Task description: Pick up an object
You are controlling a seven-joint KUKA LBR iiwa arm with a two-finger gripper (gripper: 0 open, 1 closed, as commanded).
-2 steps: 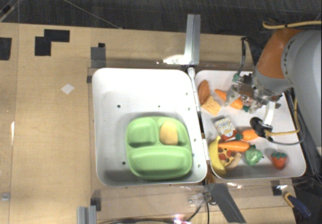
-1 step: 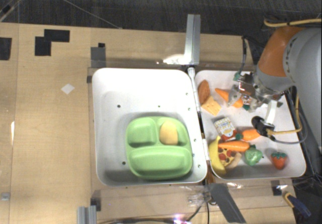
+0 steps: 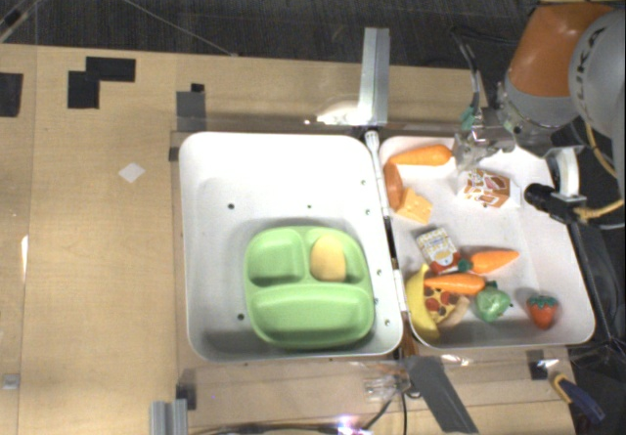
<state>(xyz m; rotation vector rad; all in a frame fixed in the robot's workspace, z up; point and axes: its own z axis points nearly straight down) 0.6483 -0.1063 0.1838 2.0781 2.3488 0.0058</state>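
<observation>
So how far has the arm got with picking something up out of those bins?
Not far, by the look of it. One yellow item already sits in the green tray in the left bin. The gripper hangs over the right bin, just above a small white packet, with nothing visibly gripped. Grasping and lifting are still ahead.

Wooden bench [image 3: 98, 257], 2 white bins side by side: left bin [image 3: 284, 154], right bin [image 3: 577, 316]

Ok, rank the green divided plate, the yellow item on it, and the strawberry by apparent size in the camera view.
1. green divided plate
2. yellow item
3. strawberry
</observation>
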